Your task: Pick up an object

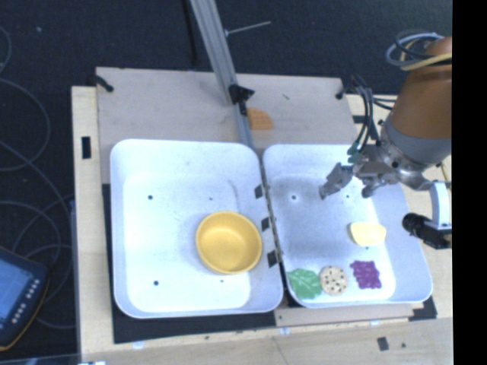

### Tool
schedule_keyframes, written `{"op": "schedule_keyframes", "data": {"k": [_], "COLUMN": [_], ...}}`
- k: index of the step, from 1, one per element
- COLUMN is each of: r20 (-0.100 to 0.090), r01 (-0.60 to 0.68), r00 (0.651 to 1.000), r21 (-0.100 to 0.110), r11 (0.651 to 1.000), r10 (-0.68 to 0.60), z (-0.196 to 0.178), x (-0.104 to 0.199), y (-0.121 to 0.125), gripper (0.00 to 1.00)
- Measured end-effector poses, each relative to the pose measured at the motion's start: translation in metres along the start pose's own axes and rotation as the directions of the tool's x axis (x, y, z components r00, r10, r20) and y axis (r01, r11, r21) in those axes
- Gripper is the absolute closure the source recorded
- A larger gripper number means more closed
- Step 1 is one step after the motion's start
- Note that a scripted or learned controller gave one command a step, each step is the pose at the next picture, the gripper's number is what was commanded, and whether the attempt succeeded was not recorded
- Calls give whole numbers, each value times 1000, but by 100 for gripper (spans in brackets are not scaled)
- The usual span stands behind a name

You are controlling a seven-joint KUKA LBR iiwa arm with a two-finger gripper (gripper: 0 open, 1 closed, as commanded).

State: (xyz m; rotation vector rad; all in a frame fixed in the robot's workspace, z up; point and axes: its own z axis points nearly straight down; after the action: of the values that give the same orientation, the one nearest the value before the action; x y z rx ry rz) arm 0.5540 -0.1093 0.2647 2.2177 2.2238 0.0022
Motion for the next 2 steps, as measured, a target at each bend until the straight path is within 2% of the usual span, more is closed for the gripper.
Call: {"op": "schedule_keyframes", "data": {"k": [1,2], "r20": [0,1], "r01": [-1,-5], "r00": [1000,1000], "r21": [-1,6], "r11": [1000,1000], "r10": [1,5], "z": [0,58], "x": [0,8], "y": [0,0], "gripper": [0,0]}}
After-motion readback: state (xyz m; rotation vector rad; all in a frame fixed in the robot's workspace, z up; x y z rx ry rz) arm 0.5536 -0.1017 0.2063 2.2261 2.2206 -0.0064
